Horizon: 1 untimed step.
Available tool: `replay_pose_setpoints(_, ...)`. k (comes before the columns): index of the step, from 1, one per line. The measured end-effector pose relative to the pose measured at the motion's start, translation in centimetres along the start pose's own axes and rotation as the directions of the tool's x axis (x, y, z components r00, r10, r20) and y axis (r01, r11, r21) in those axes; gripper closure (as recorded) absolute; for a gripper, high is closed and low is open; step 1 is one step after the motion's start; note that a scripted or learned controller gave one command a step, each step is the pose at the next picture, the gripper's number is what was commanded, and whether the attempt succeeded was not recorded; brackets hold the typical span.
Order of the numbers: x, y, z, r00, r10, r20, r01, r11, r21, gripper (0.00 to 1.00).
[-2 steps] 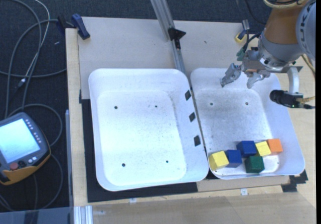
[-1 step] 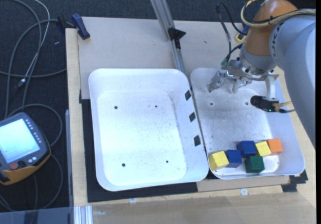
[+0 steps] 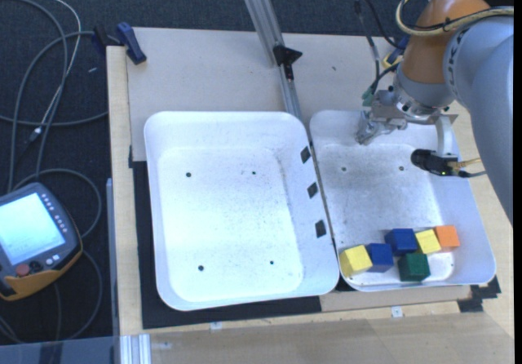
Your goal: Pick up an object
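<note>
1. The hand [image 3: 369,130] sits in the upper right of the frame, low over the far end of the right bin [image 3: 383,183]. It is small and blurred against the white, so I cannot tell how it is set, and nothing can be made out in it.
2. The arm [image 3: 457,36] is cut off by the right edge of the frame; an orange band and a grey body show, and grey links hide the bin's far right corner.
3. A small black part [image 3: 431,161] hangs beside the arm over the right bin; what it is cannot be made out.
4. There are two white bins side by side on the table [image 3: 204,68]. The left bin [image 3: 224,207] has only dark specks on its floor.
5. The blocks lie in the lower right of the frame, bunched at the near end of the right bin, well apart from the hand. Six can be counted: two yellow [image 3: 356,259] [image 3: 427,241], two blue [image 3: 380,255] [image 3: 401,239], one green [image 3: 413,266] and one orange [image 3: 447,236].
6. The blocks touch or overlap, so some edges are hidden.
7. Three black clips [image 3: 312,189] sit along the seam between the bins.
8. A metal pole [image 3: 263,19] runs from the top edge down to the bins.
9. A handheld screen [image 3: 33,236] at the lower left is cut off by the frame.
</note>
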<state>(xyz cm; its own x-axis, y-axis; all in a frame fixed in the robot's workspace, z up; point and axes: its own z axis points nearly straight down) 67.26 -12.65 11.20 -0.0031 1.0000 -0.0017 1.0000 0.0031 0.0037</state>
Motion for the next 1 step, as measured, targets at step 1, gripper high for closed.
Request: replay_pose_setpoints(1,0.05,0.08,-1.08,1.000,-0.001,0.001,0.001,1.000,-0.002,1.00)
